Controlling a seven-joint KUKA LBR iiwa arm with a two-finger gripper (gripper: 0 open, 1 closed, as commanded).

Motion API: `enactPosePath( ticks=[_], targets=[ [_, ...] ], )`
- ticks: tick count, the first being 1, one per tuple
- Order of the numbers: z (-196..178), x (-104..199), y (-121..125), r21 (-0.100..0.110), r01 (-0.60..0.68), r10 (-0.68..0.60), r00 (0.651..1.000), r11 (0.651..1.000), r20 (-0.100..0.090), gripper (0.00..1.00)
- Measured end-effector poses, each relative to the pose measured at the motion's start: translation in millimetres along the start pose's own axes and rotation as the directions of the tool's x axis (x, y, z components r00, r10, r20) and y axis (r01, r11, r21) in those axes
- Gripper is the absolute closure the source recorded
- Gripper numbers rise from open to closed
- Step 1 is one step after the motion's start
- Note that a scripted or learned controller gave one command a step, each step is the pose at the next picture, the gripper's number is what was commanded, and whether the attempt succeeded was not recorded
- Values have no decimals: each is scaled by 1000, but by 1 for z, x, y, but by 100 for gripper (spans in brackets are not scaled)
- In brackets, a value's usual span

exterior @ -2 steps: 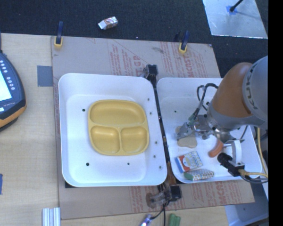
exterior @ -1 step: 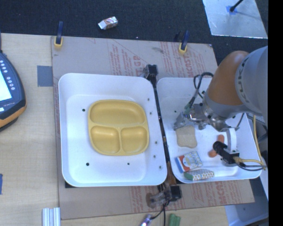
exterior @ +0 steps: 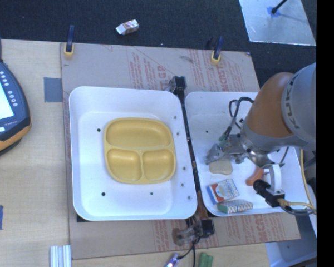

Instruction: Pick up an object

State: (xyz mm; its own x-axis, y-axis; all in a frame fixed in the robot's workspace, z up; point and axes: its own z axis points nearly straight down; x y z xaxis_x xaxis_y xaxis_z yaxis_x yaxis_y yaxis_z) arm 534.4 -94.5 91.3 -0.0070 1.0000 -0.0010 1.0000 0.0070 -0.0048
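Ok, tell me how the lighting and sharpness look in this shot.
Camera view: bright, even light washes out the left bin to near featureless white; the yellow divided plate stays clear with soft shading in its compartments. The arm casts a shadow over the right bin, and the small items near it look soft and hard to identify.
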Motion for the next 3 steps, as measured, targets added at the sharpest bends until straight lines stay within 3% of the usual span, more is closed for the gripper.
enactPosePath(
  ticks=[1,2,3],
  targets=[
    [-1,-31,66,-3,-4,4,1000,1000,-2,0],
    [-6,-8,17,-1,-3,3,1000,1000,-1,0],
    [0,2,-3,0,-3,3,1000,1000,0,0]
  ],
)
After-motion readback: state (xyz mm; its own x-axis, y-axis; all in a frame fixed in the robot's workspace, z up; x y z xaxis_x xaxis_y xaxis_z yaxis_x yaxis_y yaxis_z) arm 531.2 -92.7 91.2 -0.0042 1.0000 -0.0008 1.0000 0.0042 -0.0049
